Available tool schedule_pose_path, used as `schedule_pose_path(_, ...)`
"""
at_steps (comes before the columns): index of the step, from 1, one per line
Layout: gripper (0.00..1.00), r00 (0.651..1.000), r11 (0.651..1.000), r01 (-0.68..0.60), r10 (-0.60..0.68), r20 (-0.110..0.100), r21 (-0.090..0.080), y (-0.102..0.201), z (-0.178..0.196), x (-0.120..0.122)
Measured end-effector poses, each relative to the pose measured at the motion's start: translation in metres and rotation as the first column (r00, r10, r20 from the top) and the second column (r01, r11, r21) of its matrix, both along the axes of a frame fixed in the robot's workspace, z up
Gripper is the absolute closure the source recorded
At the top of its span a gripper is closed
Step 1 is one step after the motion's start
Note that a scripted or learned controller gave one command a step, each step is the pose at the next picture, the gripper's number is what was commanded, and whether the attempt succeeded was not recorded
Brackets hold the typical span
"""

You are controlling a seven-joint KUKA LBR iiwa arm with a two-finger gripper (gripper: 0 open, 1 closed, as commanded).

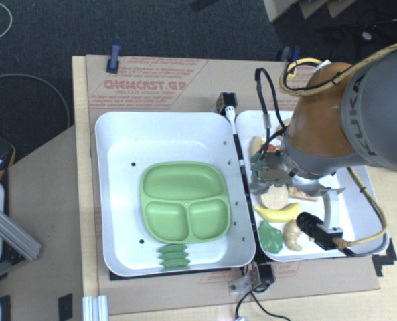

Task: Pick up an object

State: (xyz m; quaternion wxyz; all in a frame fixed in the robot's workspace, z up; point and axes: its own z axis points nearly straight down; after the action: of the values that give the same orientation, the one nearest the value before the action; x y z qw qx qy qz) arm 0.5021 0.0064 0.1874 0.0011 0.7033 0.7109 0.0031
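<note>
Blue clamp (pixel 114 55) on cardboard (pixel 148 85)

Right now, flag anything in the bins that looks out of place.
Nothing stands out. The green divided tray lies flat in the left bin, a small green ridged piece below it. The banana and other small items crowd the right bin.

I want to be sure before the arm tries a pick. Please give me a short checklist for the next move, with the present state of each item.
1. Gripper is over the right bin, where the objects lie: ok.
2. Fingers open or shut: cannot tell, the wrist hides them.
3. An object is held: cannot tell.
4. Pickable objects near: ok, yellow banana, round beige piece and green piece.
5. Objects apart from each other: not ok, they lie crowded together.
6. Green tray lies flat in the left bin: ok.
</note>
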Motion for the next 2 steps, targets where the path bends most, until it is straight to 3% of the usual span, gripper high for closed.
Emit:
schedule_pose_path(1, 1.00, 1.000, 1.000, -0.003, 0.003, 0.001, 0.003, 0.107, 0.050, 0.012)
schedule_pose_path(2, 1.00, 1.000, 1.000, 0.003, -0.003, 0.013, 0.006, 0.163, 0.264, 0.008)
